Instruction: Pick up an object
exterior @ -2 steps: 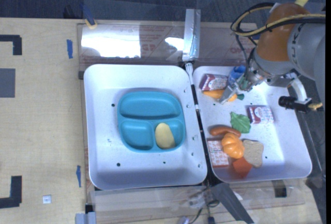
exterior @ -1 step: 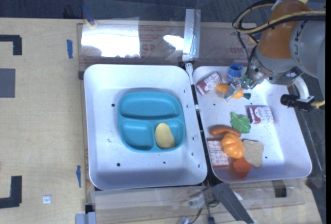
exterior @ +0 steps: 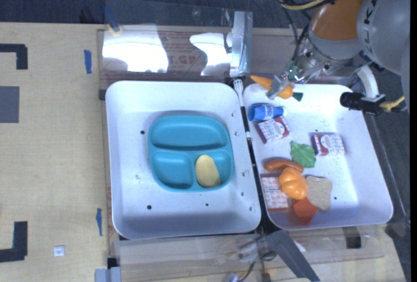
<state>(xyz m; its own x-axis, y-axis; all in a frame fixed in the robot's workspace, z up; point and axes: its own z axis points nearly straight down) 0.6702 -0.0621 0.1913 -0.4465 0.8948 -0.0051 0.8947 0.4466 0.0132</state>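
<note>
Right bin [exterior: 371, 163], toy-food lot. The gripper [exterior: 284, 86] is hanging over the bin's far left corner, and a small orange piece, perhaps a carrot [exterior: 262, 81], is lying just at its tip; whether the claw is open, shut or gripping it cannot be told at this slant.

- Carrot: probably light, hard, smooth plastic, tapered, so liable to slip; best taken across its thicker middle.
- Blue pack [exterior: 266, 111], just below the gripper: light, likely crushable; take across the short sides.
- Two red-and-white packs [exterior: 273, 129] [exterior: 328, 143]: flat, lying low, hard to get fingers under.
- Green leaf [exterior: 302, 154]: thin, awkward.
- Pumpkin [exterior: 294, 184]: rounded, rigid, could roll.
- Bread slice [exterior: 319, 192]: flat, touching the pumpkin.

Left bin [exterior: 124, 163]: teal tray [exterior: 189, 134] holding a yellow lemon [exterior: 207, 170] in its near right compartment.

Labels: print is showing on the packs but is too small to read; no brand is legible.
</note>
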